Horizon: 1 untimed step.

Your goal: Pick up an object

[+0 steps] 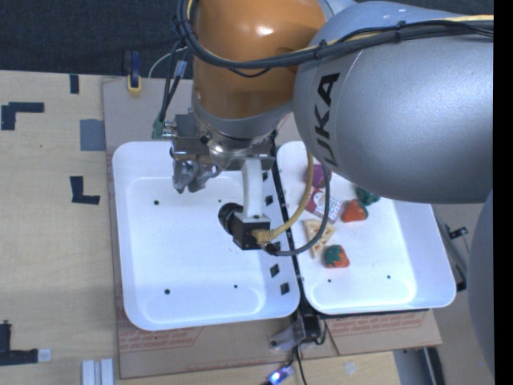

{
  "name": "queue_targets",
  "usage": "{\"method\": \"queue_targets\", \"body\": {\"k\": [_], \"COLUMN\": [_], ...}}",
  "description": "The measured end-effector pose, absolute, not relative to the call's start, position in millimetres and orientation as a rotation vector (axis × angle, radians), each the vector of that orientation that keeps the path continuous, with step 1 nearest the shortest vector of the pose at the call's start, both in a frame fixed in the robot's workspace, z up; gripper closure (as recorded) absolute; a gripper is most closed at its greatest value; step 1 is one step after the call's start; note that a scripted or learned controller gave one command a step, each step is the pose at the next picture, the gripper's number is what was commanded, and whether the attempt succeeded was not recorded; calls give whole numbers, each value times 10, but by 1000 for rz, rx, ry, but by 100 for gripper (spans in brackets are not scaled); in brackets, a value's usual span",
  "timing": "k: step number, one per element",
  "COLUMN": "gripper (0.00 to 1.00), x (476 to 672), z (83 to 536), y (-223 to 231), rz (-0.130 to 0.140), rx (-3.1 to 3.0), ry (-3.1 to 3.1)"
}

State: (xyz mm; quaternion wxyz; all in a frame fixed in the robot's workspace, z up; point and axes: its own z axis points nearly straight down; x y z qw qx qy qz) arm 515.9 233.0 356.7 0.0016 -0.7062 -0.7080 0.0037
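Gripper point(190, 179) above left bin point(144, 295)

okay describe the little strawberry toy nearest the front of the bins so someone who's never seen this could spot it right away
Start at the right-hand white bin, the one the grey arm crosses. Look toward its near edge, left of centre, for the strawberry toy: red with a green top. It lies closest to the front, apart from the orange-red piece further back.
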Motion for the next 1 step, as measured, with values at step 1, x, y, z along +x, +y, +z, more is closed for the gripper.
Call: {"method": "queue_targets", "body": {"k": [1], "gripper": [100], "x": [5296], "z": [5052], "y": [2334], "rz": [-24], "rx": [-2222], "ry": [-2229]}}
